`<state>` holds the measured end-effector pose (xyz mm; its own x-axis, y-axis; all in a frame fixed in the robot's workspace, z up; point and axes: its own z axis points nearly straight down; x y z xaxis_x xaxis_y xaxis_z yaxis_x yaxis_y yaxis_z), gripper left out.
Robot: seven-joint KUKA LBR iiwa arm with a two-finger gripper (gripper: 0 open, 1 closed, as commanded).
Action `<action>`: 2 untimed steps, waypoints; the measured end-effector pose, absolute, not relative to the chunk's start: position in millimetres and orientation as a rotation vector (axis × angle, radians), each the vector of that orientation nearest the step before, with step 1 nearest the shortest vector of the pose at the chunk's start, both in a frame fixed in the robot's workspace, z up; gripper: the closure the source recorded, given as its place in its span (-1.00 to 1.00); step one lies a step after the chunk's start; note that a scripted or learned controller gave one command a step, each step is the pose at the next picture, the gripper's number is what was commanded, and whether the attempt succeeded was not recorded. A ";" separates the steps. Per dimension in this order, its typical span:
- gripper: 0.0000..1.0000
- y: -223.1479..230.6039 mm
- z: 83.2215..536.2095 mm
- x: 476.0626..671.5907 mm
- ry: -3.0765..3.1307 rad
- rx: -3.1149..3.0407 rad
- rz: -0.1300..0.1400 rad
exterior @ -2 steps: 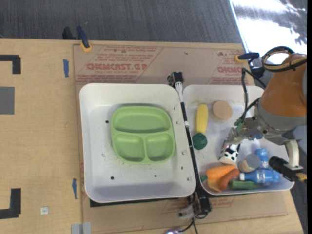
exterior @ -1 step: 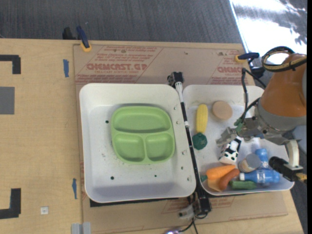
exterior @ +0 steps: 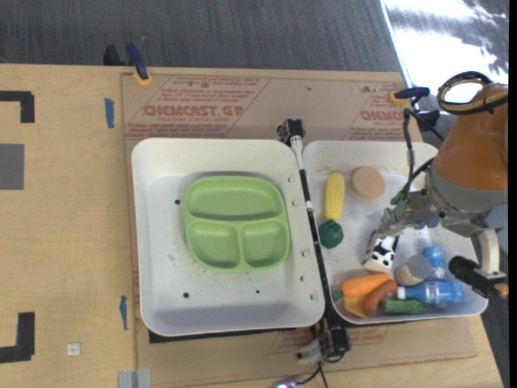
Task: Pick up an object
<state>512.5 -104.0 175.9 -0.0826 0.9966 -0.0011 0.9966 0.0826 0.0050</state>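
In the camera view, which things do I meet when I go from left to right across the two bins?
Green divided plate → yellow corn → tan round piece → gripper → blue bottle.

even, bright overhead light; hard glare on the floor [exterior: 452,14] at top right, soft shadows inside the white bins [exterior: 153,241], focus slightly soft overall.

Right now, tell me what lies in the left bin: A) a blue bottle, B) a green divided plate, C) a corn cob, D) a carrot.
B: the green plate sits alone in the left bin; the corn, carrot and bottle are in the right bin.
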 end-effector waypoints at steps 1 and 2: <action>-1.00 -103.9 175.7 512.4 2.309 2.125 0.004; -1.00 -140.0 93.9 518.4 2.413 2.010 0.001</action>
